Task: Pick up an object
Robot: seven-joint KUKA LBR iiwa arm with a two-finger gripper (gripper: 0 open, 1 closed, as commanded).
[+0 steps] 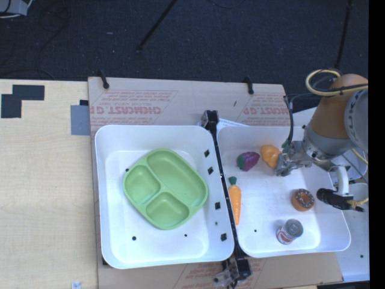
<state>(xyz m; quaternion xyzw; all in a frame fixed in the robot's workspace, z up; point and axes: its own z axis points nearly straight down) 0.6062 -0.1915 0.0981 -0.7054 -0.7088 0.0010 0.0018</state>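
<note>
Low over the right bin [337, 236], the gripper [287, 163] sits near that bin's upper right part, just right of a small orange-yellow object [270, 155] that it seems to touch or nearly touch; whether anything is actually held cannot be told, since the tip is a small dark blur against the arm's own body. The arm [340, 116] enters from the right, its far side cut off, and covers the bin's upper right corner. Left of the orange-yellow object lies a purple, green-topped toy vegetable [247, 160], and lower, against the divider, a toy carrot [234, 202]. A round brown doughnut-like piece [302, 200] and a small can [289, 231], seen from above, sit toward the bin's lower right. A green divided plate [165, 188] fills the middle of the left bin [111, 245].
</note>
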